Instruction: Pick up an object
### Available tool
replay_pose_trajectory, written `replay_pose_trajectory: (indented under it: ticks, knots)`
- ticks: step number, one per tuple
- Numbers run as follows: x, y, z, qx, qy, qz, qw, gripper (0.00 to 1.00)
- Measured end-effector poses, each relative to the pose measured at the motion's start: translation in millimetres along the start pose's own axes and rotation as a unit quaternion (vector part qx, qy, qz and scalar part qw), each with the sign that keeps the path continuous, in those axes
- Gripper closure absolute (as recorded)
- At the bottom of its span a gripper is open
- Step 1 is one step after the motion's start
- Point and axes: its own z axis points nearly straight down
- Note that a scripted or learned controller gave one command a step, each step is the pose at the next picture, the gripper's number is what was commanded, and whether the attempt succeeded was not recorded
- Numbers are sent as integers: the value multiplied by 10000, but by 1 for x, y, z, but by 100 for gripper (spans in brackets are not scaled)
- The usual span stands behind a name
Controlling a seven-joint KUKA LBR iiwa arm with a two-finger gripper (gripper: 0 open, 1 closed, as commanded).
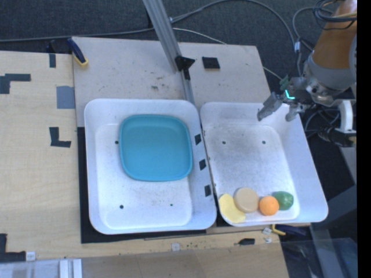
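Observation:
My gripper [279, 109] hangs over the far right corner of the right bin [255, 149], its two grey fingers spread apart with nothing between them. Along the near edge of that bin lie a yellow piece [230, 211], a tan round object [246, 200], an orange ball [268, 205] and a green object [283, 199], clustered side by side. They are well below the gripper in the view, apart from it.
The left bin [98, 172] holds a blue square plate [155, 147]. A grey metal post [168, 33] slants across the bench between the bins' far ends. Cables [324, 126] trail at the right beside the arm.

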Motion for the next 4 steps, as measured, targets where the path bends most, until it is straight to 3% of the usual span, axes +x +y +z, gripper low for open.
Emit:
replay_pose_trajectory:
  ticks: [1, 3, 4]
  knots:
    - [0, 0, 0, 1, 0, 0, 10000, 0]
    - [-3, 6, 121, 28, 4, 3, 10000, 0]
    - [-3, 5, 162, 8, 0, -1, 10000, 0]
